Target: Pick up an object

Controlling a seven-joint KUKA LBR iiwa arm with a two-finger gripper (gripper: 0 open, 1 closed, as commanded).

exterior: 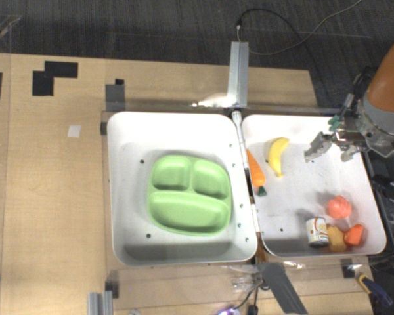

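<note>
Wooden bench carries black patches at its far left, with dark carpet beyond. Left bin holds a green tray. Right bin has a carrot at its left wall, a banana, and a can with small fruit near its front-right corner. Gripper hovers empty over the bin's far right, fingers parted.

green tray, yellow banana, orange carrot
</note>
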